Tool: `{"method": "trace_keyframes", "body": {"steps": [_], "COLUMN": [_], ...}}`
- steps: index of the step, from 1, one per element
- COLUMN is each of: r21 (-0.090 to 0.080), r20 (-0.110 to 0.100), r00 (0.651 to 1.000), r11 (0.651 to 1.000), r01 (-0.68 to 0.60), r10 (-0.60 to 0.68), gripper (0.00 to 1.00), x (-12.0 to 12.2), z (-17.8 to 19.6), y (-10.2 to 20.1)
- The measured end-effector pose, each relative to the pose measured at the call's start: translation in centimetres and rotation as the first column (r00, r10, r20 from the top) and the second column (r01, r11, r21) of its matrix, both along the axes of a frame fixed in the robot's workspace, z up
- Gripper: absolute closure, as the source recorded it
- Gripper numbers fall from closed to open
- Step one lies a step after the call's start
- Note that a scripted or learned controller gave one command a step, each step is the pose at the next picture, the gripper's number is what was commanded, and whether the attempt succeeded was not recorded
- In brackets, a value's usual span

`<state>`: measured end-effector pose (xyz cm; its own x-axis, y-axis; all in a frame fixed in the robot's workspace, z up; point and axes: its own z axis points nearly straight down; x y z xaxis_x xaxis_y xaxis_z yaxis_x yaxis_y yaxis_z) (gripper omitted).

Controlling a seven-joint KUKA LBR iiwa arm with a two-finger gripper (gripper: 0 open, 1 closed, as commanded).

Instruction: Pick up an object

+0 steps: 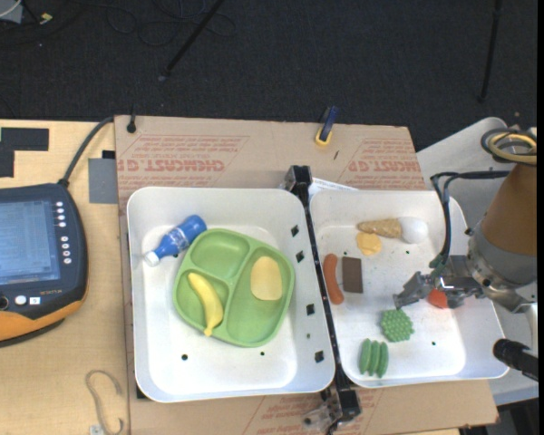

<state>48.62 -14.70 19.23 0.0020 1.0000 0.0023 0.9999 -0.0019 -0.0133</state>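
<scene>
A: What sits in the left bin?

B: A green divided plate lies near its middle. A banana rests in the plate's left section and a pale yellow slice in its right section. A small blue bottle with a white cap lies on the bin floor just beside the plate's upper left rim.

A: And the right bin?

B: Near the divider a sausage lies lengthwise, with a brown block touching or just beside it on the right. Toward the far wall there is a tan bread-like piece, a small yellow disc below it, and a white rounded thing to its right. Closer to the near wall sit a bumpy green ball and a pair of green pods below it.

A: Where is the arm?

B: It reaches in from the right, its orange band above the wrist. The gripper hangs low over the right side of the right bin, above and to the right of the green ball.

A: Is it gripping anything?

B: A small red object shows right at the gripper, but I cannot tell whether it is between the fingers or lying on the floor beside them, nor whether the fingers are apart or together.

A: Anything outside the bins?

B: A tablet-like control pad lies on the bench at the left.
</scene>
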Motion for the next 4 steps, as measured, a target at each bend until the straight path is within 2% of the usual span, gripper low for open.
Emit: {"method": "trace_keyframes", "body": {"steps": [1, 3, 4], "r21": [-0.002, 0.001, 0.0], "r20": [0.012, 0.007, 0.008], "r00": [1.0, 1.0, 1.0], "r11": [1.0, 1.0, 1.0], "r01": [-0.002, -0.003, 0.005], "r10": [0.002, 0.003, -0.005], "gripper": [0.0, 0.0, 1.0], "x": [0.3, -0.8, -0.8], "z": [0.5, -10.6, -9.3], "y": [-0.1, 0.5, 0.3]}}
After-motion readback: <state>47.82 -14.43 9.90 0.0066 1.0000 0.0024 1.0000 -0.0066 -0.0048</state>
